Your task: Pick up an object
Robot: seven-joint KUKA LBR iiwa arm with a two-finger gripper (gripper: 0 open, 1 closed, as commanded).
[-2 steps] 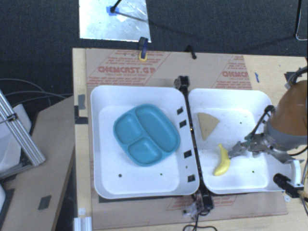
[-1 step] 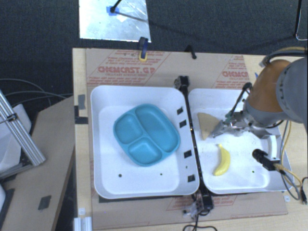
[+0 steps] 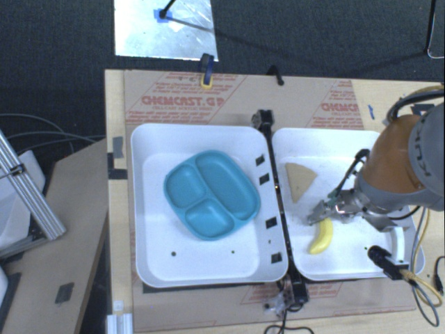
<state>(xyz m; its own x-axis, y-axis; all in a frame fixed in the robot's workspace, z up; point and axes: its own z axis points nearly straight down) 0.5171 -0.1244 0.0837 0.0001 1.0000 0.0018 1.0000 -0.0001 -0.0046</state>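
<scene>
Nearest the camera, at the near edge of the desk [image 3: 174, 89], a small black clip with trailing wires [image 3: 288, 299] sits where the two white bins meet. Just beyond it, in the right bin [image 3: 348, 141], a yellow banana [image 3: 321, 237] lies near the bin's near wall, its length running from near-left up toward the far right. Its upper end is touching or just under the tip of the gripper [image 3: 321, 214] — from this slant I cannot tell whether the fingers are apart or together, nor whether anything sits between them. The gripper hangs low over the right bin, pointing left, carried by the grey arm [image 3: 417, 158], whose orange band bulks over the bin's right side.

Farther in, a tan, wedge-shaped piece [image 3: 300, 179] lies flat on the floor of the right bin, just beside the divider and a little apart from the gripper.

In the left bin [image 3: 149, 186] a blue compartment plate [image 3: 211, 194] rests roughly in the middle, tilted on the diagonal, with three sections visible.

Brown printed cardboard covers the desk's far part, where a yellow-and-blue clamp [image 3: 206, 71] stands at the far edge. Beyond that, on dark carpet, lies a shiny silver sheet [image 3: 164, 19] — well apart from both bins.
</scene>
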